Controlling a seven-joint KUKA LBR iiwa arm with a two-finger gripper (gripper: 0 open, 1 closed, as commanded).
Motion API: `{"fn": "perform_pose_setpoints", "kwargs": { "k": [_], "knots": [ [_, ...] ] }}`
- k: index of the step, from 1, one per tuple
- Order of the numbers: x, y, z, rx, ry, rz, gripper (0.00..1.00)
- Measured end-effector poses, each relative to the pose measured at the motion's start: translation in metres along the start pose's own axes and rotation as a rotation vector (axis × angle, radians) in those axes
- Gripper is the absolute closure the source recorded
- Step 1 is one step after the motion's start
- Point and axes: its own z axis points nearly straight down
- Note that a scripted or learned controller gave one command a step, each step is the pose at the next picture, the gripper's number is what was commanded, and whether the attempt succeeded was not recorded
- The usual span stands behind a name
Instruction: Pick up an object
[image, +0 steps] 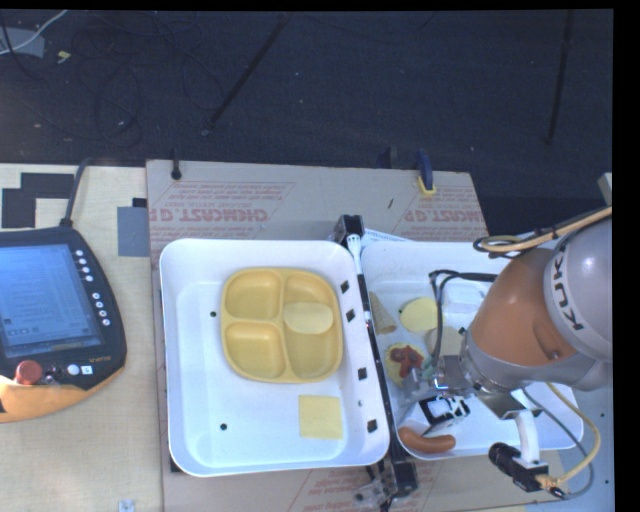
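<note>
Nearest the camera, a small hot dog (427, 441) lies at the front of the right bin (470, 255), just below my pincer (441, 405); whether my pincer is wide or narrow I cannot tell. I judge the sausage light, slightly soft and smooth, best taken across its middle. Beyond it sit a red piece (405, 357) and a pale yellow round (419, 314). In the left bin (185, 350), a yellow slice (321, 416) lies before a divided yellow plate (280, 323).

- You see the arm (575, 300): rounded grey casing with dark KUKA lettering.
- Its orange band (515, 320) is broad and glossy.
- A yellowish cable (540, 238) loops off the casing.
- The end effector (440, 385) is dark, with white and blue parts.
</note>
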Motion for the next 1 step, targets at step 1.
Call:
{"fn": "perform_pose_setpoints", "kwargs": {
  "k": [1],
  "knots": [
    [-0.0044,0.0026,-0.0122,-0.012,-0.009,0.007,1.0]
  ]
}}
